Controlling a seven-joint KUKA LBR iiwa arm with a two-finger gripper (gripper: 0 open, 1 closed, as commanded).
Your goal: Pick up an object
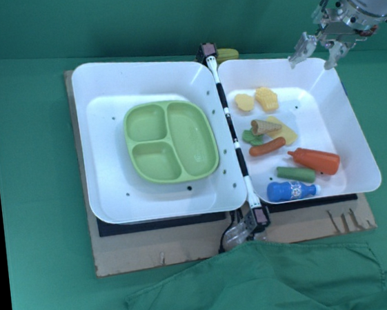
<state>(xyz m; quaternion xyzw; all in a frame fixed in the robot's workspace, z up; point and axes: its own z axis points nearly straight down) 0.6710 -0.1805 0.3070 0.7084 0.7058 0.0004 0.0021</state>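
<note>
Green divided plate (pixel 171 141) alone in left bin (pixel 95 85); toys crowding right bin (pixel 344 109).

Toy foods (pixel 284 149) lie scattered in the right bin (pixel 348 119).

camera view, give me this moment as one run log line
gripper: open, above far rim of right bin, holding nothing | toy food in right bin | green plate in left bin | pick: not begun
</note>
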